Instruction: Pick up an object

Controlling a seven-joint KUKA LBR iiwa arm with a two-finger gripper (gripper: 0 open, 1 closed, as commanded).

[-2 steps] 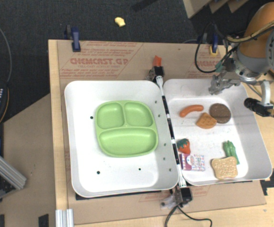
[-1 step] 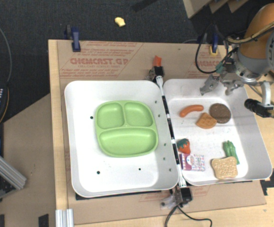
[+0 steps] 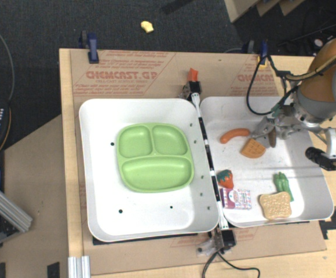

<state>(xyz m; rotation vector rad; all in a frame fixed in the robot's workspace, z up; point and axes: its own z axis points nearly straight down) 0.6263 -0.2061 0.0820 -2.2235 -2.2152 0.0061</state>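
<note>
I reach in from the right over the right bin, my grey arm with its orange band bent down toward the bin's upper middle. My gripper hangs low there, its dark fingers pointing down and to the left, and from this angle I cannot tell whether they stand apart or together; nothing shows clearly between them. Just below and left of my fingertips lies a tan waffle-like cracker, so close that it may be touching them, though I cannot be sure of contact. To its upper left, near but apart, an orange sausage lies on the bin floor, slanted slightly. Further down the bin, against the divider between the two bins, sits a red and green piece that looks like a strawberry, and just below it a small white packet with pink print lies flat. Beside the packet, toward the bin's lower right, a slice of toast rests flat, and a green vegetable piece lies just above it, touching or nearly touching its upper edge. The left bin holds a green divided plate with three compartments, sitting in the middle of the bin, well apart from me. Both bins rest on a brown board printed with red lettering.
</note>
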